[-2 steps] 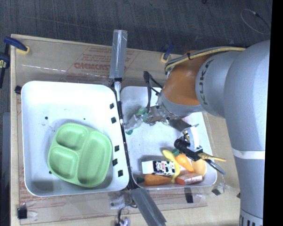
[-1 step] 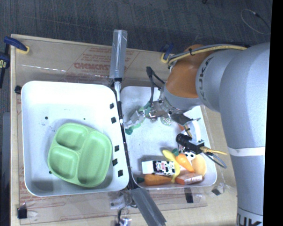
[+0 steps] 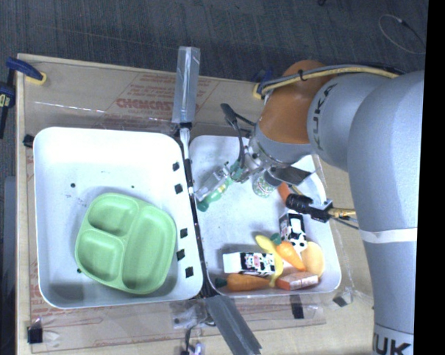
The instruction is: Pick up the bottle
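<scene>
Arm: the big grey arm (image 3: 370, 165) comes in from the right side and bends over the right bin (image 3: 209, 154). Its orange band (image 3: 288, 113) sits above the wrist, near the far edge of that bin.
Gripper: the gripper (image 3: 241, 170) points down into the far part of the right bin, right by one end of the bottle.
Jaws: too dark and small to see well, so I cannot tell how they stand or if they hold anything.
Bottle: one clear bottle with a green end (image 3: 212, 187) lies on its side in the far left part of the right bin, close to the wall between the bins. Its far end is just beside the gripper.
Bins: two white bins, side by side. The left bin (image 3: 54, 151) holds one green plate (image 3: 126, 242) with three parts.
Toys in right bin: one black and white cow box (image 3: 248, 262), one orange carrot (image 3: 247, 283), one yellow banana (image 3: 267, 246), and a small heap of orange and white toys (image 3: 304, 257) near the front right corner. They all sit close together, well apart from the bottle.
Round thing: one small round clear thing (image 3: 264, 187) sits under the wrist.
</scene>
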{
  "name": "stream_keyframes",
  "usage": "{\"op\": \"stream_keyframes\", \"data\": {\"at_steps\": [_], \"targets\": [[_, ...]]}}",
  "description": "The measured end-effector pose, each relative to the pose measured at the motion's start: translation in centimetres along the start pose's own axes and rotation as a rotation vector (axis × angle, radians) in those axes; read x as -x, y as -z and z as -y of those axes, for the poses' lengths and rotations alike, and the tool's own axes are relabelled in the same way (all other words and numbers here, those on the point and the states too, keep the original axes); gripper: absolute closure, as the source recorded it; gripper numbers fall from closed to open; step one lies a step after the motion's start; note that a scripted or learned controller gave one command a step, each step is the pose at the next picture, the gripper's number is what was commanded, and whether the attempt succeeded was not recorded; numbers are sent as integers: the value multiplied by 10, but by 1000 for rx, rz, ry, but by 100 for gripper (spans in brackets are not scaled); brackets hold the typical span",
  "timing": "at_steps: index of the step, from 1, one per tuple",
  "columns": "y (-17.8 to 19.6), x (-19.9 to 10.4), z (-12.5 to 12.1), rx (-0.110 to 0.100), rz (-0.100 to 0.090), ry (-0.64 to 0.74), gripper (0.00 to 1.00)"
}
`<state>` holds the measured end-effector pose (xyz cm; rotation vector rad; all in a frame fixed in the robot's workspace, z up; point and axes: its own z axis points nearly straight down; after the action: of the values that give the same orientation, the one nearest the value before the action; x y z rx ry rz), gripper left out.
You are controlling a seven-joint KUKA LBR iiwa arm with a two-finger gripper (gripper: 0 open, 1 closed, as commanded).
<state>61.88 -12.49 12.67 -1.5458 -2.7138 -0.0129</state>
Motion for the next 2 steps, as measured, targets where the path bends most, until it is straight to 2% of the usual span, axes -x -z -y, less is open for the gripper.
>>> {"op": "stream_keyframes", "data": {"at_steps": [1, 2], "targets": [[-2, 3, 6, -16, -26, -151, 0], [-33, 11, 5, 5, 21, -167, 0]]}}
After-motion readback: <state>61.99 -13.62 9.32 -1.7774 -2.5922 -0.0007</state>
